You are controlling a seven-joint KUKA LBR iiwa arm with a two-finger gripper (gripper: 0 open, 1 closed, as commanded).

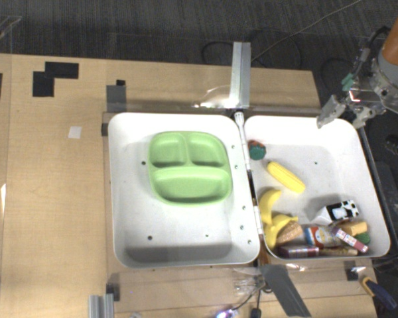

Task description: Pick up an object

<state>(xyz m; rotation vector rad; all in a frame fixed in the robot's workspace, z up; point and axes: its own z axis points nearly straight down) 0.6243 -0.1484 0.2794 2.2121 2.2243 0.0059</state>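
My gripper (343,116) hangs over the far right corner of the right bin (318,152), open, with nothing between its fingers. Below it in that bin lie a small red and green toy (256,150) by the left wall and a yellow corn-like piece (285,177) near the middle. A yellow banana (269,207) and a brown cone-shaped toy (288,230) sit at the front left. A black and white carton (342,211) and several small bottles (328,237) crowd the front right. All of these are well apart from the gripper.
A green divided plate (188,165) lies in the left bin (129,197). A metal post (241,71) stands behind the seam between the bins. Cables run across the dark floor at the back right.
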